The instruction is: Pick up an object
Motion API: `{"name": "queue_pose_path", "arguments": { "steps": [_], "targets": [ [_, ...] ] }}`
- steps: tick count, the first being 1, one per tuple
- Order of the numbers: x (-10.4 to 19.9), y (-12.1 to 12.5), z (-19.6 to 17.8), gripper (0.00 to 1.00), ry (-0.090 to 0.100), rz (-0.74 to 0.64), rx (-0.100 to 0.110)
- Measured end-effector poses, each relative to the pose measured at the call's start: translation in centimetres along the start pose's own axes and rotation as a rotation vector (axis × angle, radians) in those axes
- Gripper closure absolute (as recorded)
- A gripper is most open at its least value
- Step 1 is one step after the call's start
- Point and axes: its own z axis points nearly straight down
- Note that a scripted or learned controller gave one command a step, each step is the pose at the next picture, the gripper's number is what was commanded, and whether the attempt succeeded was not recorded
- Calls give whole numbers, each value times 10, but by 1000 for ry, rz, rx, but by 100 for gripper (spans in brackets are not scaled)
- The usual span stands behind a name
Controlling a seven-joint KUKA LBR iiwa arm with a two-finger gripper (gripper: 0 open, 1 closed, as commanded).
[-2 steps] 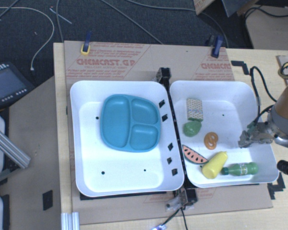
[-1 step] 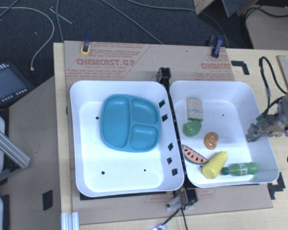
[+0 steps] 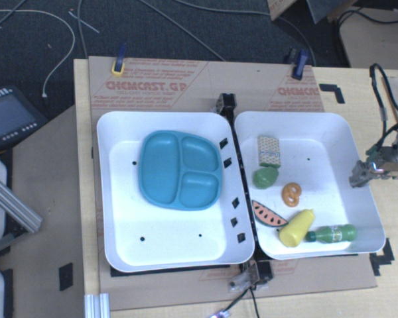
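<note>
Left bin point(image 3: 113, 177): blue divided plate point(image 3: 180, 169), centre-left of frame. Right bin point(image 3: 358, 171): patterned block point(image 3: 268, 150) uppermost, green lump point(image 3: 266, 176) under it, pretzel point(image 3: 292, 193), watermelon slice point(image 3: 269, 214), yellow bottle point(image 3: 296, 228) touching green bottle point(image 3: 333, 233) at lower right. Gripper point(image 3: 366, 173) at right edge, over the bin's rim; cannot tell its opening, nothing seen held.

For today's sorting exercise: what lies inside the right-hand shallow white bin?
Inside the right-hand shallow white bin: a checkered block, green lumpy toy, small brown pretzel, watermelon slice, yellow squeeze bottle and green plastic bottle. Whatever sits beneath them is covered.
</note>
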Motion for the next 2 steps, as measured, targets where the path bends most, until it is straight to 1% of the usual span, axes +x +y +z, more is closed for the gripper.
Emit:
{"name": "queue_pose_path", "arguments": {
  "steps": [1,2],
  "targets": [
    [0,1,-23,100,1,0,2],
    [52,2,-13,100,6,-4,8]
  ]
}}
